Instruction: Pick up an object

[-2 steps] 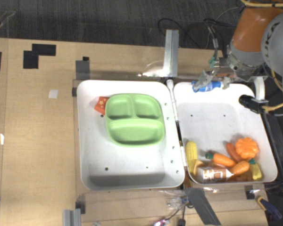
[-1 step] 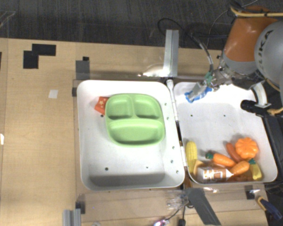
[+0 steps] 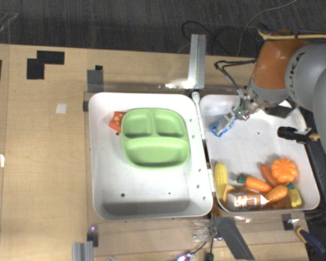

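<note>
You see the arm (image 3: pixel 309 75) reaching in from the right over the far part of the right bin (image 3: pixel 261 145). Its grey body fills the upper right corner, and the orange band (image 3: pixel 271 64) sits just above the wrist. From there the wrist slants down and to the left, toward the bin's far left corner. The gripper (image 3: pixel 237 114) hangs low over the white floor there, close to the wall that the two bins share.

You cannot tell how the claw stands: it is small and blurred, and its tip merges with what lies under it. A small blue object (image 3: pixel 219 127) lies right at that tip, on the bin floor near the dividing wall. Whether the claw touches it or grips it, you cannot tell.

The other things in the right bin are well apart from the gripper, heaped along the near edge. A corn cob (image 3: pixel 220 174) lies by the left wall. A bottle (image 3: pixel 249 200) with a brown label lies on its side against the near wall. Two carrots (image 3: pixel 255 184) lie above it. An orange pumpkin (image 3: pixel 284 169) sits toward the right, with a red sausage (image 3: pixel 267 174) just beside it.

In the left bin (image 3: pixel 103 189) a green divided plate (image 3: pixel 155 136) lies flat in the far half. A small red item (image 3: pixel 116 122) touches its left edge.
</note>
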Tool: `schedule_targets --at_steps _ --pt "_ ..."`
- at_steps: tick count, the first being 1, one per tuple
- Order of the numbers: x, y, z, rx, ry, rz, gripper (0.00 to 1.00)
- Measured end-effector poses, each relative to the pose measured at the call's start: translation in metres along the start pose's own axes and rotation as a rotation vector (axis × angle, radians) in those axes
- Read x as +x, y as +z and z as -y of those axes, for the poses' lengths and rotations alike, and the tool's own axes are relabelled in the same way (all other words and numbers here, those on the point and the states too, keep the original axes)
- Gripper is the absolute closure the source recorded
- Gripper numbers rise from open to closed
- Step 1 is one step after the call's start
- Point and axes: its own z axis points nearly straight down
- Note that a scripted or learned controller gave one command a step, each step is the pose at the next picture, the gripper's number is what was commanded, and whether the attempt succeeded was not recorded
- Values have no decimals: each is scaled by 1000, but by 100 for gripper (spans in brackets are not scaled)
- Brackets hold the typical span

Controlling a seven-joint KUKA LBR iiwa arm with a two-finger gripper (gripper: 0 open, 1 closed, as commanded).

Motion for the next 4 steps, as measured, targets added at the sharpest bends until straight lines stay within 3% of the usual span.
schedule_targets --at_steps 1,2,3,4 --pt "0 -11 -1 -3 2 1 100" --pt "27 -98 -21 -23 342 10 100" --pt "111 -95 -9 -21 408 8 100" --pt "134 -257 -13 -24 354 10 100"
